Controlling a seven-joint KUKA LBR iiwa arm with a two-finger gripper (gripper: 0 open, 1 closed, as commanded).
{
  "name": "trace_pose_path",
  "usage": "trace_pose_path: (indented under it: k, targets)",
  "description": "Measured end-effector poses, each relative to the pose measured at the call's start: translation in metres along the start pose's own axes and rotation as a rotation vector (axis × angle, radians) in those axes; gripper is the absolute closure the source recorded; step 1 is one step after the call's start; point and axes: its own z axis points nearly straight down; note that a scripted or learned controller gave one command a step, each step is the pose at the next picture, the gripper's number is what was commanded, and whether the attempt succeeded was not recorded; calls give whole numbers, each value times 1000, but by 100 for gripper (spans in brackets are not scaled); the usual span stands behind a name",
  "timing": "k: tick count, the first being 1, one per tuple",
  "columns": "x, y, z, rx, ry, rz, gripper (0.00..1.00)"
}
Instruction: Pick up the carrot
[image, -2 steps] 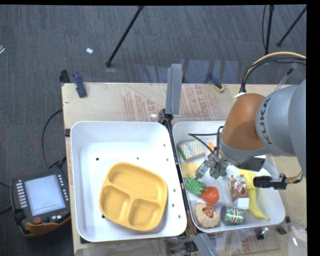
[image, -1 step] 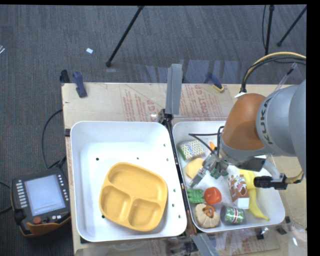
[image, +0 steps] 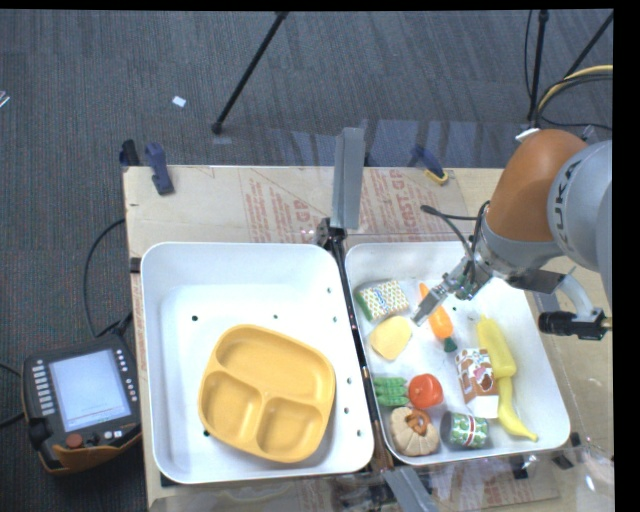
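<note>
**Hovering over the carrot in the right bin**

Watching from my remote station, I am seeing the grey arm (image: 560, 215) with its orange band reaching in from the right and leaning down over the right-hand shallow white bin (image: 545, 310). Its two-finger gripper (image: 432, 306) is sitting low in the upper middle of that bin, with the dark fingers (image: 424, 311) appearing slightly parted rather than clenched, and I am not seeing anything clasped between them.

The small orange toy carrot (image: 438, 318) is lying in the same bin, tilted, just beside the fingertips and possibly touching them; I cannot tell whether there is real contact. A pale yellow rounded piece (image: 391, 337) is lying just left of the carrot, and a green-and-white wrapped packet (image: 383, 298) is sitting above that piece, near the bin's left wall.

To the carrot's right, a long yellow banana (image: 506, 375) is stretching down the bin's right side, with a red-and-white carton (image: 476, 378) lying against it. Lower down I am seeing a red tomato (image: 426, 390), a green leafy vegetable piece (image: 391, 390) to its left, a brown pretzel-like pastry (image: 415, 430) and a small green-labelled can (image: 464, 431) near the front edge.

The left-hand shallow white bin (image: 180, 290) is holding a yellow divided plastic tray (image: 267, 392), well apart from the gripper.
</note>
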Motion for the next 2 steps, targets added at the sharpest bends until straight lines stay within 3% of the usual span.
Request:
trace_pose_path:
  k: [1, 2]
  targets:
    - [2, 4, 44, 6, 7, 84, 0]
    - [3, 7, 32, 4, 5, 75, 100]
